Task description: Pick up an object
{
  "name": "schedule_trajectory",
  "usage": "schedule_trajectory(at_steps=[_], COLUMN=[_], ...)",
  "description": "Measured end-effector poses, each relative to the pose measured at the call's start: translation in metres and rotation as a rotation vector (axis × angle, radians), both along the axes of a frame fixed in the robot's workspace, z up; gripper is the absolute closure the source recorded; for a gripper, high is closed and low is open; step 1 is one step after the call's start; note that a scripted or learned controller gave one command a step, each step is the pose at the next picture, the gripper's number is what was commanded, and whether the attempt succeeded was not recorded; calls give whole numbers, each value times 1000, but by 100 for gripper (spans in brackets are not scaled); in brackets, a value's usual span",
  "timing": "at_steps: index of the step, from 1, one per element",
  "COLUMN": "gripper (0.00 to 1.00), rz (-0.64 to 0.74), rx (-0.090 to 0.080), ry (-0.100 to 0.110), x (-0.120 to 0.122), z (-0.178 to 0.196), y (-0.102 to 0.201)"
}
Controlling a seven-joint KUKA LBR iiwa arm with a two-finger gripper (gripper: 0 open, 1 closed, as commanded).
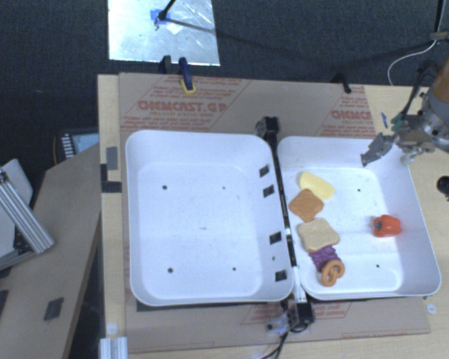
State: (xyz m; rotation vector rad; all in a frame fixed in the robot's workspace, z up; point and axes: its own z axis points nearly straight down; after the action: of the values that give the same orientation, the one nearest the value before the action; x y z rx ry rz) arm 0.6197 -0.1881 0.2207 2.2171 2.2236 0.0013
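Observation:
The right bin (415, 223) holds several toy foods. A yellow piece (317, 185) lies by an orange-brown slice (307, 204). Below them are a beige bread slice (318, 234), purple grapes (325, 256) and a small pretzel (331, 273). A red pepper (386, 226) sits alone toward the bin's right side. My gripper (390, 153) hangs over the far right corner of this bin, above and to the right of the yellow piece. Its fingers are spread open with nothing between them.
The left bin (135, 200) sits beside the right one, with a black clip strip (278, 200) along the shared rim. Cardboard (232, 99) lies under both bins. A shiny metal sheet (163, 21) lies at the back.

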Motion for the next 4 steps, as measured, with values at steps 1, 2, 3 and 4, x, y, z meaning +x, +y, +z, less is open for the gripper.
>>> schedule_trajectory(at_steps=[1, 2, 3, 4], gripper=[0, 0, 100, 100], rz=[6, -6, 3, 7], rx=[-5, -6, -4, 1], ry=[-21, -13, -7, -1], x=[51, -19, -15, -1], z=[227, 324, 327, 314], y=[27, -13, -10, 52])
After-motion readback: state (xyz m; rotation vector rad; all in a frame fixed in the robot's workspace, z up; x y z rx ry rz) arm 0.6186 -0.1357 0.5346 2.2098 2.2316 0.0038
